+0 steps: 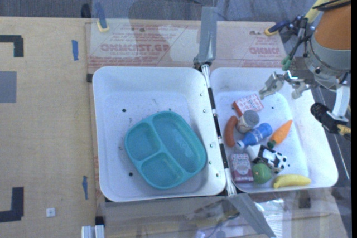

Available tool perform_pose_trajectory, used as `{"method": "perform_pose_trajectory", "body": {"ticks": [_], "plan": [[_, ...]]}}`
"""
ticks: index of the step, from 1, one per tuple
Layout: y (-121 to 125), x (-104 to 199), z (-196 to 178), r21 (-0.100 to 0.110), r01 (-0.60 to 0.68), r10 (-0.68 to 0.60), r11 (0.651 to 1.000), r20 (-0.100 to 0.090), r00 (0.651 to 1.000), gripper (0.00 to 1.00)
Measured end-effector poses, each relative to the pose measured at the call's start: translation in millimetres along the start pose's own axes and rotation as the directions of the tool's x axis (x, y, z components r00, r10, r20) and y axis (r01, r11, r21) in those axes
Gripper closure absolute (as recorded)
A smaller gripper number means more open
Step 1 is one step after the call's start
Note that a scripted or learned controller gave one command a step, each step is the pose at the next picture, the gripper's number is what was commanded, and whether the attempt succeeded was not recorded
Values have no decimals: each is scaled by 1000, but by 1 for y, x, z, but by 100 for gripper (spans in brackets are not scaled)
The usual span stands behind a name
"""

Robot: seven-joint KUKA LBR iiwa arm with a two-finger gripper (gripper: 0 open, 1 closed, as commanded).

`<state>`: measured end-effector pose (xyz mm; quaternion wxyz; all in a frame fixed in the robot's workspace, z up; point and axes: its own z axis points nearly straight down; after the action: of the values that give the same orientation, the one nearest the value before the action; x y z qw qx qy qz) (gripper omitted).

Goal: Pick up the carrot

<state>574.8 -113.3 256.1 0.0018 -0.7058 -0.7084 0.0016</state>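
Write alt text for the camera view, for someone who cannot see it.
A robot gripper, fingers open, hovers over the right white bin of toy food including an orange carrot. The left bin holds a teal divided plate.

Two white bins are shown: the left bin and the right bin. A teal divided tray is seen in the left bin. Below the grey metal gripper, an orange carrot is shown. Beside it are a blue bottle with a white cap, a grey can, a red sausage, and a red-and-white carton. Farther from the fingers are a black-and-white spotted cow toy, a green apple, a yellow banana and a red packet. An orange band is borne by the grey arm.
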Motion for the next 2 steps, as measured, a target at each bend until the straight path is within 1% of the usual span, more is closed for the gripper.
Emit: {"method": "perform_pose_trajectory", "body": {"ticks": [1, 2], "plan": [[-46, -75, 115, -2, 173, -173, 985, 0, 985, 0], [-12, -78, 169, -11, 261, -261, 965, 6, 965, 0]]}}
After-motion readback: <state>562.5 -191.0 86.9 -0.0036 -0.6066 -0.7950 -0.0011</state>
